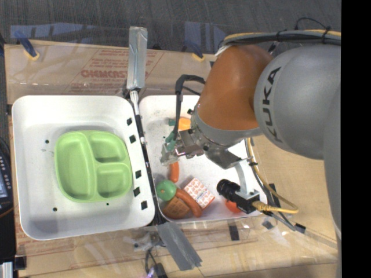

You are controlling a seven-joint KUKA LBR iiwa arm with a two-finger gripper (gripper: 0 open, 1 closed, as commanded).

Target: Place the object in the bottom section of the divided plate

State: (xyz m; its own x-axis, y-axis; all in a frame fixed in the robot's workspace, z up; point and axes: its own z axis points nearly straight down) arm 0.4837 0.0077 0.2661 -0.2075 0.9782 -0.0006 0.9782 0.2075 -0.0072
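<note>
You see the grey arm point(295, 103) with its broad orange band point(232, 88) reaching in from the right and hanging low over the right-hand shallow white bin point(155, 113). Its gripper point(171, 150) sits over the left part of that bin, near the wall shared with the other bin. From this slanted view you cannot tell how far the claw stands open, nor whether it has hold of anything. Just below the gripper a small orange carrot-shaped piece point(173, 171) lies on the bin floor, close to the claw; you cannot tell whether the two touch. Nearer the front corner of the same bin a round green toy fruit point(166, 189) rests against a brown and orange toy hot dog point(184, 205), and a small pink-and-white patterned box point(199, 191) lies tilted just beside them. Another orange item point(184, 123) shows partly behind the wrist, and a small red item point(232, 207) lies near the front wall to the right. The lime-green plastic divided plate point(93, 167) rests in the middle of the left-hand shallow white bin point(23, 155), well apart from the gripper and from all these pieces, with one large section on its left and two smaller ones stacked on its right.
</note>
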